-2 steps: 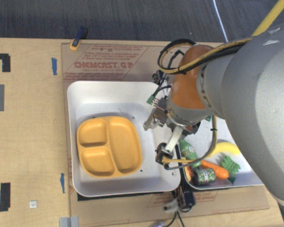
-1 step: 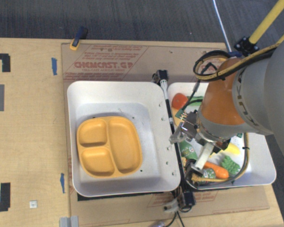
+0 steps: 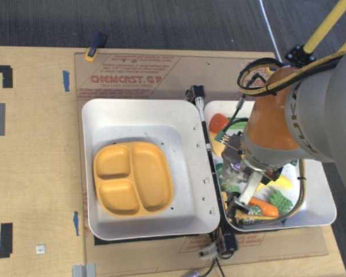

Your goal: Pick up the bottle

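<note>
**Arm low over the cluttered right bin, bottle not clearly found**

The bench [image 3: 34, 172], covered in brown board, carries two white bins. The arm [image 3: 311, 114] enters from three o'clock and hangs over the right bin [image 3: 323, 209], hiding much of it. The left bin [image 3: 144, 117], at the centre of the view, holds a yellow divided plate [image 3: 132, 178] lying flat towards its seven o'clock side.

The right bin, at about four o'clock, is crowded with small items packed close together: a red-orange round piece [image 3: 219, 122] at its twelve o'clock end, a yellow piece [image 3: 284, 182] near three o'clock, a green knobbly toy [image 3: 281, 201] and an orange carrot-like toy [image 3: 262, 208] near six o'clock.

The gripper [image 3: 242, 196] points down into this heap at the bin's seven o'clock side; whether it is released or clenched I cannot tell.

A clear, greenish shape [image 3: 230, 178] just beside the gripper, at its eleven o'clock, may be the bottle, but this is uncertain. If it is, I judge it light, smooth and slippery, apt to roll, with thin walls that give under pressure. The best hold would be across the middle of its body, squarely, with neighbours pushed clear.
</note>
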`<action>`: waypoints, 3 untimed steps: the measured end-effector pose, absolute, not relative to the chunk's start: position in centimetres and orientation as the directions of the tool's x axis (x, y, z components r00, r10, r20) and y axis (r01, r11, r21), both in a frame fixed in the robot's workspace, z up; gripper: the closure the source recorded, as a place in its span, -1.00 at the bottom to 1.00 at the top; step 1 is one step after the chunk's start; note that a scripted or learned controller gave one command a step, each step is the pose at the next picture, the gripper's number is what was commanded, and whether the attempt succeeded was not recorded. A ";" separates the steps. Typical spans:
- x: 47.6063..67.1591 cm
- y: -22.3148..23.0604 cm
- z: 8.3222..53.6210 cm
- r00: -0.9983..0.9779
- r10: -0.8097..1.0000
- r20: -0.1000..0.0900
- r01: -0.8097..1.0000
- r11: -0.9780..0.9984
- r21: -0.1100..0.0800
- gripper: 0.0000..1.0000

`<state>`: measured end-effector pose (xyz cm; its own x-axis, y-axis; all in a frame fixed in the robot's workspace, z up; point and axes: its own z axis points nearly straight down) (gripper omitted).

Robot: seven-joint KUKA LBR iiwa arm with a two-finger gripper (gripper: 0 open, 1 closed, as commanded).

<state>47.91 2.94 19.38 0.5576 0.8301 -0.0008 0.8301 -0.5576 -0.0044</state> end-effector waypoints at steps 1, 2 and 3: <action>47.9 5.4 18.4 0.300 0.954 0.000 0.954 -0.300 -0.005 1.00; 57.6 -0.5 26.0 0.434 0.901 0.000 0.901 -0.434 0.001 1.00; 53.5 -0.9 18.4 0.330 0.944 0.000 0.944 -0.330 -0.003 1.00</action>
<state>53.52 -0.92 18.40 0.3302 0.9439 -0.0003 0.9439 -0.3302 -0.0032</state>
